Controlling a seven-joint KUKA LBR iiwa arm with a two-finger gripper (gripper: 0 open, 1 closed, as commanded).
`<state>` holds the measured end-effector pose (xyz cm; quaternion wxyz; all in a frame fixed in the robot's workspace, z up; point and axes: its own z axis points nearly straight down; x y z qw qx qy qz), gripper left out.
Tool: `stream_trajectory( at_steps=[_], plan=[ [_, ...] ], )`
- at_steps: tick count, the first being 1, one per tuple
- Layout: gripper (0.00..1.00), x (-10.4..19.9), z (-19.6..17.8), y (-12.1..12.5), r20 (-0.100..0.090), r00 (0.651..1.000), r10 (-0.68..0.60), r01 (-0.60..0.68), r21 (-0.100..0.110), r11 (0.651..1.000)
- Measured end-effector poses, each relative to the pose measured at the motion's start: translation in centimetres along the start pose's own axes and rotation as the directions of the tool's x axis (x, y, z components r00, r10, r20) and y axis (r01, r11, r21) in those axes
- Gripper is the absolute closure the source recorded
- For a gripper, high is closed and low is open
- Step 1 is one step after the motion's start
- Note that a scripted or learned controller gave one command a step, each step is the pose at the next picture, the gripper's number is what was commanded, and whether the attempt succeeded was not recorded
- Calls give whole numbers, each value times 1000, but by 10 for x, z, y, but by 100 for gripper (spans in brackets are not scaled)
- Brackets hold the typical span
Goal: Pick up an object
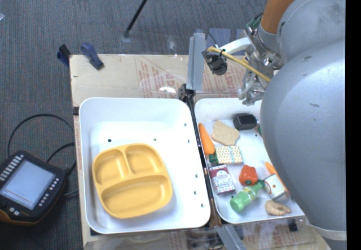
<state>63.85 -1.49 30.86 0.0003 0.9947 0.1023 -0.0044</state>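
The arm (307,108) came in from the right, its grey bulk covering the right side of the right bin (225,109), with the orange band high at the far right. The gripper (251,92) hung over the far edge of that bin, near its far right corner; whether it was open or closed could not be told, and nothing showed in its grasp.

In the right bin lay a crowd of small things. A dark block (245,121) sat at the far end, just near of the gripper. Left of it lay a toast slice (225,132), and a carrot (206,139) ran along the bin's left wall. Near of the toast was a patterned box (229,155), then a red carton (221,179) nearer still. A red pepper (247,175) lay right of the carton, a green bottle (245,198) near of the pepper, and a tan piece (277,207) at the near right. A small can (274,185) lay beside the arm's edge, right of the pepper.

The left bin (101,113) held a yellow tray (131,180) with three compartments, lying flat toward its near left.

On the floor at the left sat a pendant (26,187) with a grey screen, its cable looping behind it.
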Motion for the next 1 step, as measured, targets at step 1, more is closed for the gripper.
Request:
stream_trajectory(
  at_steps=[1],
  plan=[
    [100,-1,54,-1,8,1000,-10,10,2,1000]
  ],
)
